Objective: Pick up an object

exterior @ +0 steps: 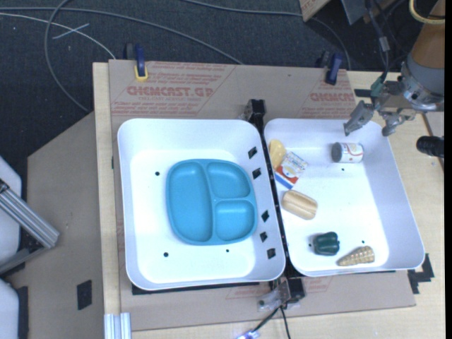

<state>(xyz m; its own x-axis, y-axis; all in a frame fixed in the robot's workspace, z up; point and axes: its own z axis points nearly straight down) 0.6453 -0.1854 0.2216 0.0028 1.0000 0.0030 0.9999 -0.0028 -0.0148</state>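
Observation:
My gripper [372,125] hangs over the back right part of the right bin [395,189], its two fingers spread open with nothing between them. Just below and left of it a small white can [347,152] lies on its side. A yellow banana-like piece [276,151] and a red, white and blue packet [290,169] lie along the bin's left wall. A tan bread roll [299,204] sits mid-left. Near the front lie a dark green pepper [325,243] and a tan ridged cone [355,257].
The left bin [141,189] holds a blue divided plate [211,200]. Black clips [258,182] line the seam between the bins. Blue clamps [140,61] pin the cardboard board at the back. Cables run over the dark floor behind.

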